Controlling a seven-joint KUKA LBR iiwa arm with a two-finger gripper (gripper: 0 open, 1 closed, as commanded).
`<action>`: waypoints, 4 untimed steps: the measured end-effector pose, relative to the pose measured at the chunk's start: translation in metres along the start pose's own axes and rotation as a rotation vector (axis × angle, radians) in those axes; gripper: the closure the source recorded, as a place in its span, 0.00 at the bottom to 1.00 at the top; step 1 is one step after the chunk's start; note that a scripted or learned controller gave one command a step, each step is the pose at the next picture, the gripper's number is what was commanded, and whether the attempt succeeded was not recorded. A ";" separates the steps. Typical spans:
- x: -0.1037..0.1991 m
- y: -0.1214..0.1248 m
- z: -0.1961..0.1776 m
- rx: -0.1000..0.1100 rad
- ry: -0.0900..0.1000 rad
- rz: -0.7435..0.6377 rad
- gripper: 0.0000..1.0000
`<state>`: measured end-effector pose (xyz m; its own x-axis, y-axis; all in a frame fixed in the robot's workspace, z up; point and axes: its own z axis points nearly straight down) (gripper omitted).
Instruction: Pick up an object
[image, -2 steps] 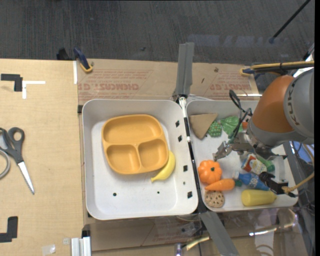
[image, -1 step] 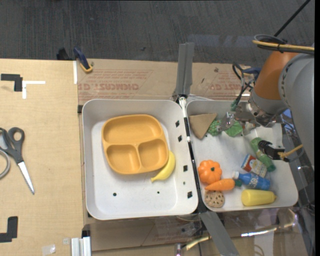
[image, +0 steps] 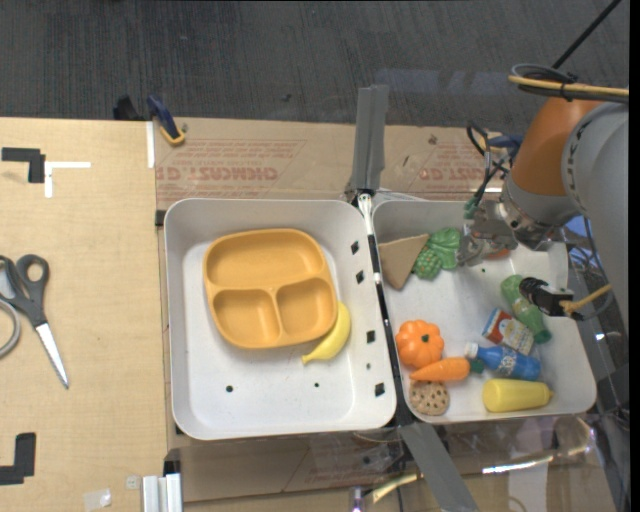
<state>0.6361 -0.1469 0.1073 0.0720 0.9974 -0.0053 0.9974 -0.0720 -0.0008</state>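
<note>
Two bins; I keep the gripper (image: 478, 243) low at the right bin's (image: 572, 395) far edge, beside the broccoli (image: 437, 251). Jaw state I cannot tell.

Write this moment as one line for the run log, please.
tool: over right bin, beside green toy | grasp: none seen | left bin: orange tray, banana | task: not done

Arm (image: 590, 150) cut off at right edge.
</note>
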 end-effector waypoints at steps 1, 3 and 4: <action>0.000 0.000 0.000 0.000 0.000 0.000 0.00; 0.023 0.023 0.002 -0.006 0.002 0.139 1.00; -0.007 0.006 -0.183 0.000 0.003 0.270 1.00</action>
